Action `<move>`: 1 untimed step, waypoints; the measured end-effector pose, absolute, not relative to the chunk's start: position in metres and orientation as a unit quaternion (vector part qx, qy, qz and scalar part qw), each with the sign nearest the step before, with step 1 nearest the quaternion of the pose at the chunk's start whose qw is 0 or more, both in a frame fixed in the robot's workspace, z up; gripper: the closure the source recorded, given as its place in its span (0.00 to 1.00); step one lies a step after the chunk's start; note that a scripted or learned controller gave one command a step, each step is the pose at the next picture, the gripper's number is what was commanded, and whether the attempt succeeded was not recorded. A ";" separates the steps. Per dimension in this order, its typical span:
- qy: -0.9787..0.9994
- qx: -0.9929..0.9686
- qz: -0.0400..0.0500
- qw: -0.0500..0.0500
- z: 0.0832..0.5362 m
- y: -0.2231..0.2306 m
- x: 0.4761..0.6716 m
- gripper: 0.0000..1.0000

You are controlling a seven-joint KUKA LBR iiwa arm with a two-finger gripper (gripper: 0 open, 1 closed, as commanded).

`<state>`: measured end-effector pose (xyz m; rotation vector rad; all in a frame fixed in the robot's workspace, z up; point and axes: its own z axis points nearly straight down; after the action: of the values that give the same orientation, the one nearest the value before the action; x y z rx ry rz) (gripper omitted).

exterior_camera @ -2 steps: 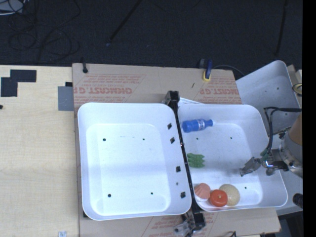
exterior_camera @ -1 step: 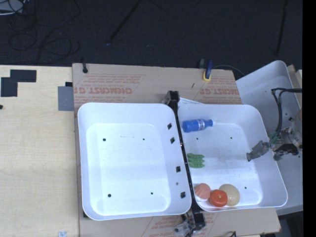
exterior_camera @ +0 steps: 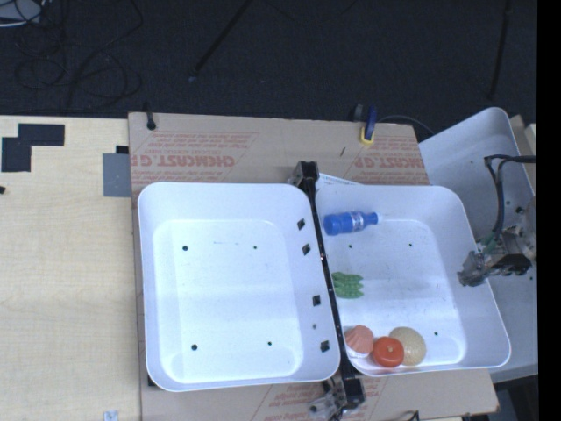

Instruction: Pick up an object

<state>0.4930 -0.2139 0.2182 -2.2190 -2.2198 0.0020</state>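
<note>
Where the bench (exterior_camera: 61, 261) carried a sheet of brown cardboard (exterior_camera: 263, 152), two shallow white bins sat side by side on it, joined along a black divider strip (exterior_camera: 320, 261) with small clips. Red lettering was printed on the cardboard, upside down and mirrored from this view and cut off by the bins, so it could not be read with confidence. The left bin (exterior_camera: 149, 279) showed a plain white floor marked by a few small dark dots. The right bin (exterior_camera: 473, 261) contained five objects. One blue bottle (exterior_camera: 350, 222) with a white cap lay on its side near the bin's far left corner, cap pointing right. One green object (exterior_camera: 347, 285), ridged and too small to identify, lay just beside the divider at mid-length. Three round items were grouped in the near left corner, touching one another: one pale tan ball (exterior_camera: 409, 344) on the right, one red-orange ball (exterior_camera: 387, 352) in the middle, and one pinkish item (exterior_camera: 358, 338) on the left. The gripper (exterior_camera: 473, 274) was at the right wall of the right bin, well apart from all five objects; whether it was wide or narrow could not be determined, and nothing was visible between its tips. One blue and yellow clamp (exterior_camera: 369, 124) stood at the cardboard's far edge.
</note>
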 end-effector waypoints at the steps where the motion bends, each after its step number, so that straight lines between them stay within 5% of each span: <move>1: -0.707 -0.707 0.001 0.002 0.218 -0.214 0.493 0.00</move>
<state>0.4928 -0.2139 0.2176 -2.2188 -2.2187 0.0024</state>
